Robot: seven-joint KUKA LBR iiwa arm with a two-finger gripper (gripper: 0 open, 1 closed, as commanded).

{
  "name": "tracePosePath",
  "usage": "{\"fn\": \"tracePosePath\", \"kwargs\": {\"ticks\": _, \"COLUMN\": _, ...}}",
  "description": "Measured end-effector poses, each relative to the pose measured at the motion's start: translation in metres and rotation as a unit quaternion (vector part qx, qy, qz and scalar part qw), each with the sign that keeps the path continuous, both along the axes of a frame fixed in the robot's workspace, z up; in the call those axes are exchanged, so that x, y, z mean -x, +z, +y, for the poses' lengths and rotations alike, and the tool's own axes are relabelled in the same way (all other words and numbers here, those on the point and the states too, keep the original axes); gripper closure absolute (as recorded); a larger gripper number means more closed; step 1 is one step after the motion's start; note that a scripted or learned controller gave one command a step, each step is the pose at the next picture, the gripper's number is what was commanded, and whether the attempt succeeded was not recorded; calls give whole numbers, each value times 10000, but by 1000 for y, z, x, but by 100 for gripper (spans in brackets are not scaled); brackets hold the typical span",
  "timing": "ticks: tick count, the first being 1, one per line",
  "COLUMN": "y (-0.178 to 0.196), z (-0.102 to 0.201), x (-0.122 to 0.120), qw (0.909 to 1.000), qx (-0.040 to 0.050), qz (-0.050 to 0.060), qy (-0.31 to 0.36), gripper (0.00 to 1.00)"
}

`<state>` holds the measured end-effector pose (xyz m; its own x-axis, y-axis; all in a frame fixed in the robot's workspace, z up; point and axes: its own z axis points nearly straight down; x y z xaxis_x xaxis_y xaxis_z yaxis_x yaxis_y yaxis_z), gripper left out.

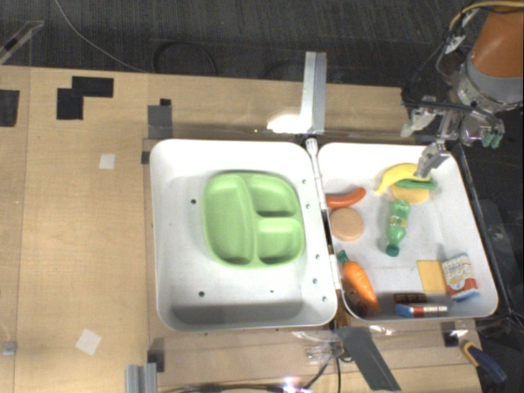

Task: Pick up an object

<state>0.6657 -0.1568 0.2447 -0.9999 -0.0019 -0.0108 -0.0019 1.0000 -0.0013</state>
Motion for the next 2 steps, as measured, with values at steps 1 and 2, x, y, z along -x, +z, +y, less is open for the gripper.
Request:
{"fn": "tracePosePath", "kwargs": {"ticks": 1, "y": -154, "z": 0, "x": -4, "qw": 9998, "qx": 3, "qz": 36, "qy": 206, "gripper": 0}}
{"fn": "tracePosePath", "kwargs": {"ticks": 2, "y": -155, "z": 7, "x": 96, "qw": 9999, "qx": 7, "qz": -7, "qy": 108, "gripper": 0}}
